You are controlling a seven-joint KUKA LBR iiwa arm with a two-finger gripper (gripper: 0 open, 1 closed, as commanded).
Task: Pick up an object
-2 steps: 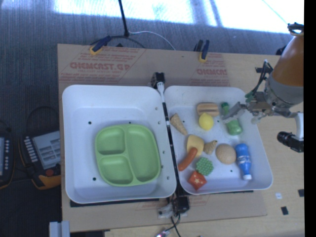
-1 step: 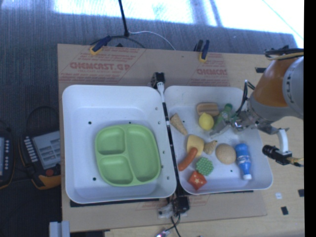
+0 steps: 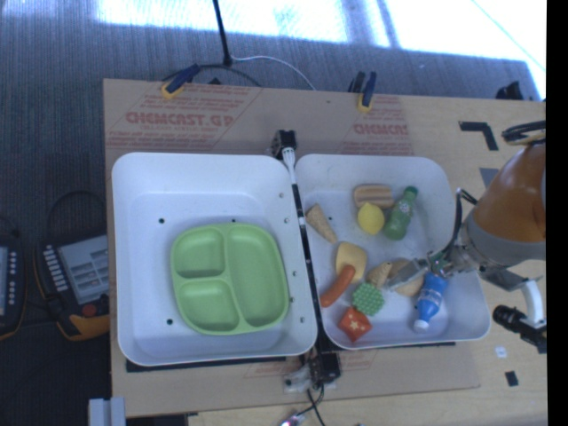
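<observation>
Grey and orange, the arm (image 3: 515,211) reaches in from the right, and its gripper (image 3: 441,263) sits low over the right bin (image 3: 461,327), near that bin's right wall. Whether it is wide, narrow or closed on anything cannot be told; the tip is small and blurred against the clutter.

Just below the gripper lies a blue bottle (image 3: 429,298), white cap pointing away and down. It looks the likeliest thing to take. Judging by its look it is light, stiff plastic, smooth and round, so it could roll or slip; a hold across the middle of its body seems safest.

Just left of the gripper lies a tan piece (image 3: 395,275), touching or nearly touching it. Further left are a green ball (image 3: 368,299), a red block (image 3: 354,324), a sausage (image 3: 337,285) and a cheese wedge (image 3: 351,258). Up and left stand a green bottle (image 3: 400,212), a lemon (image 3: 370,217) and a hot dog (image 3: 373,193).

Well beyond, the left bin (image 3: 142,185) holds a green tray (image 3: 230,277).
</observation>
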